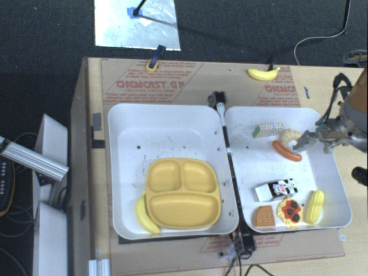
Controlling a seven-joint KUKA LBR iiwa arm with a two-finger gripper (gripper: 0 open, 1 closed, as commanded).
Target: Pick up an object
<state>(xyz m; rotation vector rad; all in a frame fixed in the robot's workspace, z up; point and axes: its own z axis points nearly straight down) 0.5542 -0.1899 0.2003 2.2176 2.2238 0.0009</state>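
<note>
a robotics lab, or a test cell like one. the landmark is the bench (190, 82), a board still covered in printed protective film, standing on dark carpet. on it, two shallow white bins (172, 117) lie side by side, joined by a black clamp (218, 99) at their far edge. inside the bins lie plastic toy foods and a yellow divided tray (183, 191). left of the bench stands an aluminium rail (34, 160). beyond its far edge a foil sheet (137, 16) lies on the carpet, and loose cables (322, 36) trail there.
</note>
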